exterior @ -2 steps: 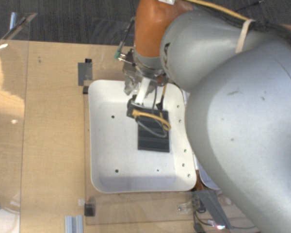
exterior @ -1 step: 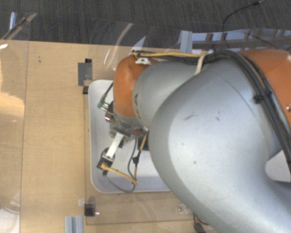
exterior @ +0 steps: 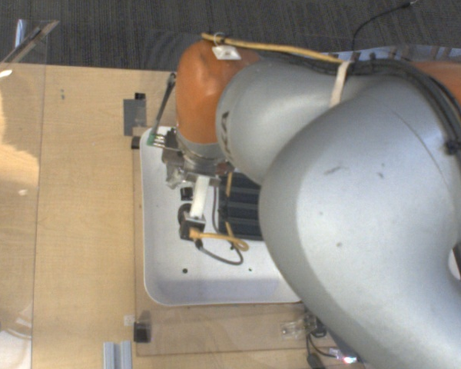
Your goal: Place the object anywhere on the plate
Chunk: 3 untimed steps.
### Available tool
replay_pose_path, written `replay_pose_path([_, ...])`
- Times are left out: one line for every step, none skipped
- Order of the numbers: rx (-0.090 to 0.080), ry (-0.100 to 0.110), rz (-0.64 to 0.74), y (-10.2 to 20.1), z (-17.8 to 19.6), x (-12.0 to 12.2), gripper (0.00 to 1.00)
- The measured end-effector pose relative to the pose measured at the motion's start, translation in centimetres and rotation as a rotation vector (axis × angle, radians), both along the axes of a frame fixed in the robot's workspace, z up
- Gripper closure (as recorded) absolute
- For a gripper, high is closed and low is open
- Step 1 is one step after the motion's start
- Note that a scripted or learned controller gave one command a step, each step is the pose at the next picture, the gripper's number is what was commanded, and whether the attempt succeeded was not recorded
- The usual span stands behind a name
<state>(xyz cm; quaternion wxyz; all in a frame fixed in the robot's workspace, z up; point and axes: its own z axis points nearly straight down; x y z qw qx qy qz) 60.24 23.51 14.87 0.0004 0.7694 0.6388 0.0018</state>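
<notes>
**First speaker:** Where is the claw seen, and in what state?

**Second speaker:** The metal two-finger gripper (exterior: 181, 177) is seen pointing down over the upper left corner, as viewed, of a shallow white plastic bin (exterior: 177, 283). It is carried below the rounded orange band (exterior: 196, 91) of the big grey arm (exterior: 353, 206). Its tip is masked by its own body, so whether it is spread or pressed together cannot be told. Nor can it be told whether anything is pinched in it.

**First speaker:** What is found just around it?

**Second speaker:** A black ribbed block (exterior: 242, 206) is seen just to the right of the gripper, partly covered by the arm. Whether it rests on the bin's floor cannot be told. A small green piece (exterior: 148, 138) is seen at the bin's upper left corner. Two tiny dark dots (exterior: 184, 270) are seen on the bare white floor towards the bottom of the view.

**First speaker:** Where are the object and the plate?

**Second speaker:** That cannot be told. The right part of the bin is covered by the arm's broad grey body.

**First speaker:** And beyond the bin?

**Second speaker:** The bin is set on a pale wooden bench (exterior: 61, 206). A small grey and black clamp (exterior: 135, 114) is seen near its upper left corner, and a second small black clamp (exterior: 141, 330) near its lower left corner. Dark grey carpet (exterior: 138, 6) is seen past the bench's far edge, with a thin black cable (exterior: 384, 18) lying across it at the upper right.
</notes>
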Motion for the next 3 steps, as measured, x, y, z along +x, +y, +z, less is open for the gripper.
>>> replay_pose_path([0.0, 0.003, 0.109, 0.0, -5.0, -10.1, 1.0])
replay_pose_path([0.0, -0.002, 0.366, -1.6, 8.6, -11.4, 1.0])
replay_pose_path([0.0, -0.008, 0.396, -1.7, 28.8, -9.3, 1.0])
